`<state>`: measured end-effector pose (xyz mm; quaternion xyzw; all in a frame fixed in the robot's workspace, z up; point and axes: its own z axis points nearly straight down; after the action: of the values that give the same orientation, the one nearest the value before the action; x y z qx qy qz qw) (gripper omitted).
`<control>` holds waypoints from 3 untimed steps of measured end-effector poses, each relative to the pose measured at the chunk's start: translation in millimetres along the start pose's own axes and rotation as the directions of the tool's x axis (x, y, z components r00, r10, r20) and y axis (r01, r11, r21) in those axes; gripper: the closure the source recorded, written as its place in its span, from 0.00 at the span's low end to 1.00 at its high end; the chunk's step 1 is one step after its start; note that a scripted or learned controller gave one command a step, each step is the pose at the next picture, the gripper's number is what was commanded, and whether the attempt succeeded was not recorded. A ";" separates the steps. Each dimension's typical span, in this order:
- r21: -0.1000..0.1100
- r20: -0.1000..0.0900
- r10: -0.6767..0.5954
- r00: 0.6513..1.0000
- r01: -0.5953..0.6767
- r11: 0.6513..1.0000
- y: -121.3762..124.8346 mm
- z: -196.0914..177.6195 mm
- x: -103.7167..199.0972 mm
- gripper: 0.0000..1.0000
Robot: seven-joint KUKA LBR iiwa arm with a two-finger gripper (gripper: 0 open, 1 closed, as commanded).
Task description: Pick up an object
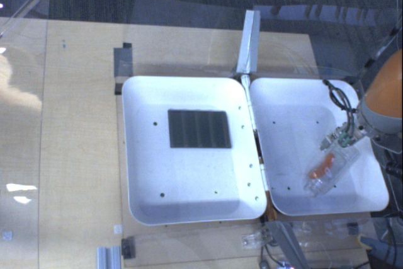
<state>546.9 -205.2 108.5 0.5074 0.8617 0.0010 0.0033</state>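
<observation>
A dark grey ribbed rectangular pad (199, 129) lies flat in the left bin (141, 154), a little back of its middle. My gripper (318, 179) is low in the right bin (283, 110), slanting down toward the front. Its body is see-through plastic. A small orange object (325, 165) shows right at that clear part, overlapping it. I cannot tell whether the orange object is gripped or just lies under the plastic. The arm's orange band (385, 94) hangs over the bin's right rim, with black cables (340, 101) running down to the wrist.
A grey upright bar (249, 41) stands behind the seam between the two bins. Both bins rest on a wooden bench (69, 135). Clear plastic parts and cables (283, 242) lie along the front edge below the right bin.
</observation>
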 end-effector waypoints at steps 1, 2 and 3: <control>-0.010 0.015 -0.168 0.986 0.168 0.986 -26.2 16.1 38.7 0.00; -0.002 0.001 0.123 0.992 -0.123 0.992 -49.3 7.9 28.0 0.00; -0.003 0.001 0.216 0.976 -0.216 0.976 -31.2 14.6 60.4 0.00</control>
<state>490.4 -167.6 93.5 0.5981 0.8014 0.0023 0.0044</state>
